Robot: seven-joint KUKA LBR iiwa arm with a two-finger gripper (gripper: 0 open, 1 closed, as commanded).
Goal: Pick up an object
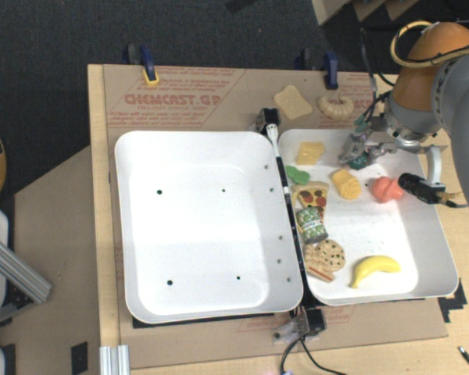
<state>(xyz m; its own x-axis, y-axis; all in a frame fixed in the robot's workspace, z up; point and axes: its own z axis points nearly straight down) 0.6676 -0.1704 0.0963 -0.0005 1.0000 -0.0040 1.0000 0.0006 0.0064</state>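
1. Task item. No single object is named. We judge the likeliest candidate to be the orange-yellow piece point(345, 184), which lies in the far half of the right bin point(399, 229), just below the end effector point(360, 156) and apart from its neighbours.

2. End effector. It hangs low over the bin's far end, beside that piece. We cannot tell whether it is released or clenched. A small teal patch shows at its tip, and we cannot say whether that is a separate item.

3. Neighbours. A red piece point(385, 189) lies to the right of the candidate and a yellow cheese slice point(310, 153) lies to its left. Neither touches it, so an approach from above looks unobstructed.

4. Crowded edge. A pizza slice point(313, 196), a green packet point(312, 223) and a cookie point(326, 255) lie in a row along the wall shared with the left bin point(195, 233). In our judgement, the wall restricts a grasp on that side.

5. Open room. The banana point(375, 269) lies alone near the front rim with bare floor around it. The left bin offers a broad free floor.

6. Outside the bins. A bread slice point(291, 102) and a pale ring point(335, 105) rest on the surface point(102, 209) beyond the far rim.
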